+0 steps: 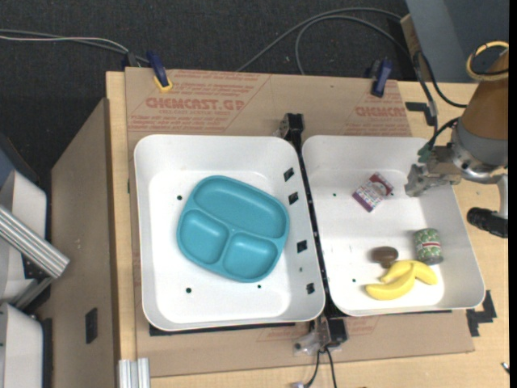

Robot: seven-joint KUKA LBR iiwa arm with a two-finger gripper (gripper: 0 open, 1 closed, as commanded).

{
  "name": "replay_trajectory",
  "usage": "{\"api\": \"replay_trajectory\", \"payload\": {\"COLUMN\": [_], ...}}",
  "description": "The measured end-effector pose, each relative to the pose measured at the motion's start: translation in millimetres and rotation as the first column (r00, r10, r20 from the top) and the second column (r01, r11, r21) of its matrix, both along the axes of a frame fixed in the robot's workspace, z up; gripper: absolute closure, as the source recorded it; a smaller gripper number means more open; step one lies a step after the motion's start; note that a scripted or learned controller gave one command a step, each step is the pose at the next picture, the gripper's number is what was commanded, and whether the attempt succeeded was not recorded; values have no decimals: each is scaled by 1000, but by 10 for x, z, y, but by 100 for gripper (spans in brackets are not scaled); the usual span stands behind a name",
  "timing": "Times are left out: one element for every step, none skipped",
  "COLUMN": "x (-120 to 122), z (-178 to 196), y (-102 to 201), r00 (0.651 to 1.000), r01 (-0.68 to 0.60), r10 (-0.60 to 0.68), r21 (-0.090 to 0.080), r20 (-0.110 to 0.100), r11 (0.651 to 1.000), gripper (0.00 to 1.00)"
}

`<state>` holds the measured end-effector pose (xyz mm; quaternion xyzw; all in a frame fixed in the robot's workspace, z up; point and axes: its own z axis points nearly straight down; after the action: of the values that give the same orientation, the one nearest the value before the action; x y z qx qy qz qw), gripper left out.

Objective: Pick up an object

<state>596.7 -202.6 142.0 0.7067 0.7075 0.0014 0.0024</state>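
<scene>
My arm (485,124) enters from the right, its orange band above a grey wrist, and my fingers (422,178) hang over the upper right part of the right bin (347,156); whether they are open or closed cannot be told here, and nothing is seen between them. Left bin (157,217): one teal divided plate (233,227), three compartments, lying flat near the centre. Right bin: a small red-and-white packet (372,191), tilted, just left of my fingers; a green-labelled can (428,245) near the right wall; a small brown object (384,255) touching a yellow banana (401,280) at the lower right. Both bins sit side by side on the brown desk (121,176).
</scene>
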Motion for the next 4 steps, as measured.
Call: {"api": "replay_trajectory", "payload": {"x": [31, 48, -26, -147], "z": [632, 1184, 1193, 1032], "y": [-67, -70, 544, 1108], "r00": [1000, 1000, 1000, 1000], "r01": [0, 0, -6, -5], "r10": [0, 0, 6, 5], "r21": [-1, -1, 5, 5], "r20": [2, 3, -6, -9], "r11": [1000, 1000, 1000, 1000], "gripper": [100, 100, 100, 100]}}
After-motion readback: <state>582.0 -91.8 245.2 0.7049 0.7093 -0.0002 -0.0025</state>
